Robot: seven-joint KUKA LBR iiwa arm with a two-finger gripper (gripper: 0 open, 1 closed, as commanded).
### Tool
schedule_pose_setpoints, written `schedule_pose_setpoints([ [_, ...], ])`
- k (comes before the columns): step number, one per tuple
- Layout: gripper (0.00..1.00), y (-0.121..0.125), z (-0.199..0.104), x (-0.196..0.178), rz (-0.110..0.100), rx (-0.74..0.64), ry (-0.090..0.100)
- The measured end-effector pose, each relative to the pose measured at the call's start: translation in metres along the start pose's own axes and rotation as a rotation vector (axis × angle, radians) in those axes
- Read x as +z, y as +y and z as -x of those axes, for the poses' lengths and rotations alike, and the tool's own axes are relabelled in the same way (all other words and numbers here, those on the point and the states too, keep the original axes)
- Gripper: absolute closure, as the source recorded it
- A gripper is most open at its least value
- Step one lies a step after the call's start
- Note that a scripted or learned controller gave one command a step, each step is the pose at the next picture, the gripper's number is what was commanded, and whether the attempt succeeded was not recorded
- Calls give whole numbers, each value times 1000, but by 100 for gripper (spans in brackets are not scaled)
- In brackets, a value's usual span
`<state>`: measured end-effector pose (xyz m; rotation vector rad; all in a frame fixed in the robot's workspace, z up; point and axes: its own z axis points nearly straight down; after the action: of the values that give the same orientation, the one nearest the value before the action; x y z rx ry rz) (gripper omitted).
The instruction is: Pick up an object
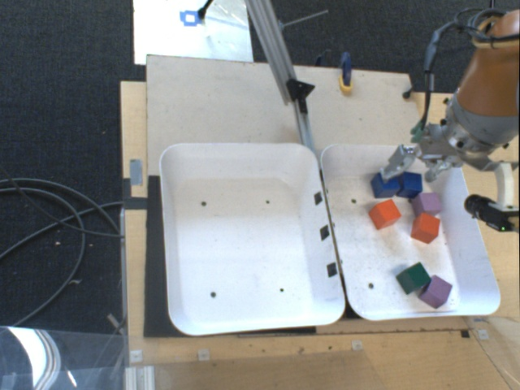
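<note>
Target candidate: the blue blocks (pixel 396 185), two touching, in the right bin (pixel 479 275) near its far edge. Pincer (pixel 414 161) sits just above them, close to contact; you cannot tell its state from this slant. Step in hand, by my reading: the approach, nothing lifted yet. Next move calls for centring on one block. Neighbours crowd: orange cube (pixel 385 214), purple block (pixel 426 203) just beside. Blue blocks' far sides are hidden by the pincer.

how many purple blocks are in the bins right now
2, both in the right bin: one purple block beside the blue blocks below the gripper, one near the front corner beside the green block. The gripper may hide more.
</note>
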<state>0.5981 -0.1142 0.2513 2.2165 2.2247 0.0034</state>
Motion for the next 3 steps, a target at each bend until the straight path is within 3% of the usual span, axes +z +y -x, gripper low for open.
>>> schedule_pose_setpoints([
  [1, 0, -5, -75, 65, -7, -8, 3],
  [2, 0, -5, -12, 85, -3, 7, -3],
  [3, 0, -14, 4, 134, 24, -3, -10],
])
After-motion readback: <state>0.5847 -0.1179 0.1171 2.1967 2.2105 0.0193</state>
